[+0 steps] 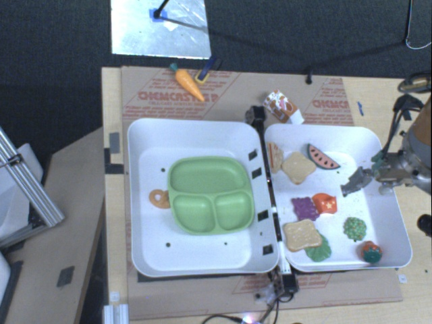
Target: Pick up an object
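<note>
The right bin (378, 140) holds several toy foods: a watermelon slice (322, 158), a bread slice (298, 167), purple grapes (305, 208), a red-orange pepper (325, 202), a broccoli floret (354, 228), a toast slice (301, 233) lying on a green leaf (320, 250), and a red and teal piece (370, 251). My gripper (352, 183) hangs over the right half of this bin, right of the pepper and above the broccoli. I see nothing held in it.
The left bin (145, 147) holds a green divided plate (210, 194) and an orange ring (160, 198). Behind the bins lie a carrot (189, 84) and a small carton (282, 106) on the cardboard. A silver sheet (160, 17) lies further back.
</note>
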Robot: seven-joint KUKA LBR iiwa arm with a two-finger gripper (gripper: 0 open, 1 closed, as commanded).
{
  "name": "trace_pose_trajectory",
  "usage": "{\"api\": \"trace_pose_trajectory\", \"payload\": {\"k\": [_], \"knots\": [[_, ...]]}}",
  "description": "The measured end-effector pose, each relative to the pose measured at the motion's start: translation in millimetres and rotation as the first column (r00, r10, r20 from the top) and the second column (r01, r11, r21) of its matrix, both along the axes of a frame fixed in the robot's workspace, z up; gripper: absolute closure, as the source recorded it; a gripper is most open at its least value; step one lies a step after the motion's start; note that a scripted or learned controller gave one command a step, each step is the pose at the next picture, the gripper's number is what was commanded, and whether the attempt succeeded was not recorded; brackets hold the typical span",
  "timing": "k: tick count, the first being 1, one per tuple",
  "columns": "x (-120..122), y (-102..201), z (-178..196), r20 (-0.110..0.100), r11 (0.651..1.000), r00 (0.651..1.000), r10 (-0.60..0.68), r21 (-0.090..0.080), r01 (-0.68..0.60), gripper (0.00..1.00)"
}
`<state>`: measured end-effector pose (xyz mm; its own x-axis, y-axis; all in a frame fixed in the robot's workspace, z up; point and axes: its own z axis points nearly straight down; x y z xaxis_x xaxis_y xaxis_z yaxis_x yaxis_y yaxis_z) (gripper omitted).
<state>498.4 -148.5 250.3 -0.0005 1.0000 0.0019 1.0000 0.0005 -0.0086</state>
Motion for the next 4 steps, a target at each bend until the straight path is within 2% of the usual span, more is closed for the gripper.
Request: {"api": "trace_pose_trajectory", "payload": {"k": [1,3,4], "knots": [[2,0,5,0.011,1.000,1.000,0.003,-0.002,-0.003,0.00],[-12,13,-92,0.006,1.000,1.000,0.001,-0.001,-0.001,0.00],[-3,18,-147,0.006,1.000,1.000,0.001,0.000,-0.001,0.00]]}}
